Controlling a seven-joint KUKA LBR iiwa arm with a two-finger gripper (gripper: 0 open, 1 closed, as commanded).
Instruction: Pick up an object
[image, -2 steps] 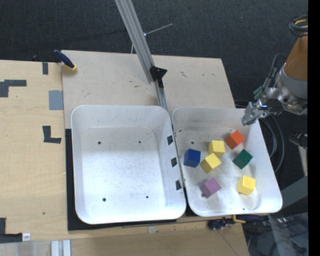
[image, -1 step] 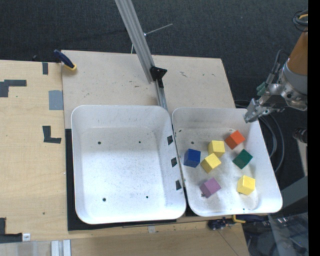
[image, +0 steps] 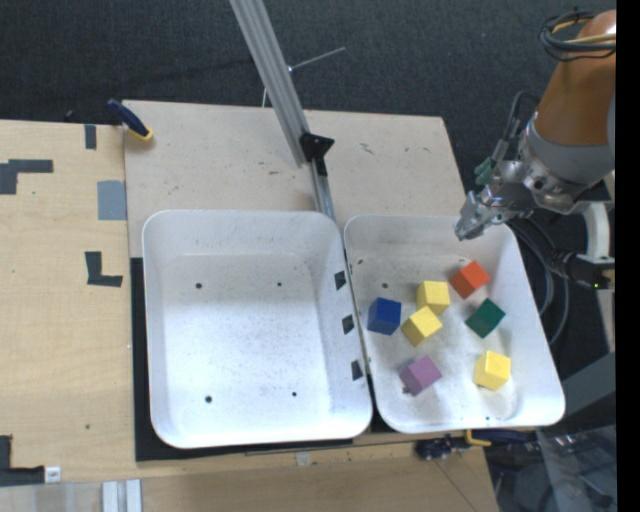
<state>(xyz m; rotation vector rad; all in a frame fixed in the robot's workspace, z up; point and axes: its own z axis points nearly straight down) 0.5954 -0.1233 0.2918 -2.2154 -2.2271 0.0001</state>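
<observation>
- Over the far right corner of the right bin (image: 530, 300) hangs the gripper (image: 470, 228), its tip just above the rim; whether the fingers are apart or together cannot be told from this angle, and nothing shows between them.
- Behind it, the grey arm (image: 560, 160) with its orange band (image: 580, 90) comes in from the right.
- Seven small blocks lie loose in the right bin, all apart from the gripper.
- Nearest the gripper is the orange block (image: 470, 278), with the green block (image: 485, 318) just in front of it.
- Two yellow blocks sit mid-bin, touching or nearly so: one (image: 434, 295) farther back, one (image: 423, 324) nearer.
- Beside them to the left is the blue block (image: 384, 316).
- Toward the front lie the purple block (image: 420, 374) and a third yellow block (image: 492, 369).
- Left of that bin sits the left bin (image: 160, 300), side by side with it.
- A metal rail (image: 280, 85) slants down to the seam between the bins.
</observation>
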